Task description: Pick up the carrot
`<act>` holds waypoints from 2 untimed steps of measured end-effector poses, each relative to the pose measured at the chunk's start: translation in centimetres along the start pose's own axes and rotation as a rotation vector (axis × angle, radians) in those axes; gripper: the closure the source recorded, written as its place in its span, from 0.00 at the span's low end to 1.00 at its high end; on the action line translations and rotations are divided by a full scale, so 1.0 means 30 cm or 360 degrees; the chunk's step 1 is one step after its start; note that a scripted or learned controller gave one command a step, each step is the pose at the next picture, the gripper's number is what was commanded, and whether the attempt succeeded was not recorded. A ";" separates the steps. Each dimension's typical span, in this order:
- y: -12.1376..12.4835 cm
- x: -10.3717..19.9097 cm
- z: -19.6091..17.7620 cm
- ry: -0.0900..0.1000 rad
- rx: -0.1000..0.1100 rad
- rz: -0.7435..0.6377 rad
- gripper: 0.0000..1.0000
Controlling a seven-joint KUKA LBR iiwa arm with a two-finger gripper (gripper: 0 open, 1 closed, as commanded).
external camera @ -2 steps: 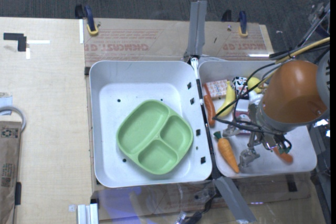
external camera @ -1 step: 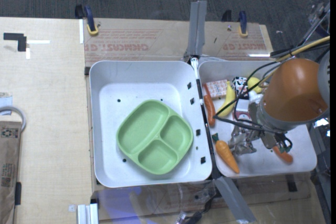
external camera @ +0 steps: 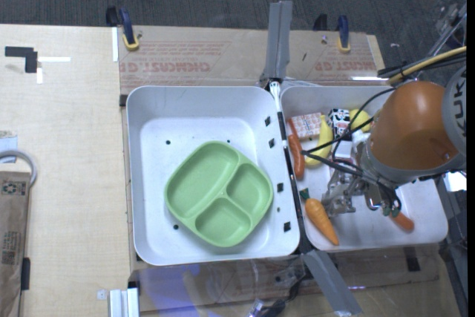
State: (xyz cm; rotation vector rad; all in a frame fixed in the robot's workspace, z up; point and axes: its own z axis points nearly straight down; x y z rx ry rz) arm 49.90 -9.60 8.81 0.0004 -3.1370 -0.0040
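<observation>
The fingers [external camera: 343, 198] hang low in the right bin [external camera: 371, 237], a tangle of metal and cable beneath the wrist, and whether they stand open or closed cannot be told from this angle; nothing is seen clamped between them. Just to their left, apart from them, the carrot [external camera: 322, 221] lies on the bin floor near the front left corner, its green stub toward the back and its tip pointing to the front. A second, smaller orange piece [external camera: 403, 221] lies on the other side, partly under the wrist. Further back along the bin's left wall lies a reddish sausage-like toy [external camera: 297, 154], with a banana [external camera: 325, 133], a small printed box [external camera: 305, 123] and a black-and-white toy [external camera: 340, 117] beyond it. Above all this sits the arm's orange band [external camera: 412, 124]. The left bin [external camera: 148, 159] holds a green divided plate [external camera: 218, 194], tilted askew. Both bins rest on the desk [external camera: 59, 130].
</observation>
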 end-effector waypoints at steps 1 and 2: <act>0.380 0.018 -0.345 -0.0013 0.0002 0.0206 1.00; 0.380 0.018 -0.345 -0.0012 0.0003 0.0206 0.00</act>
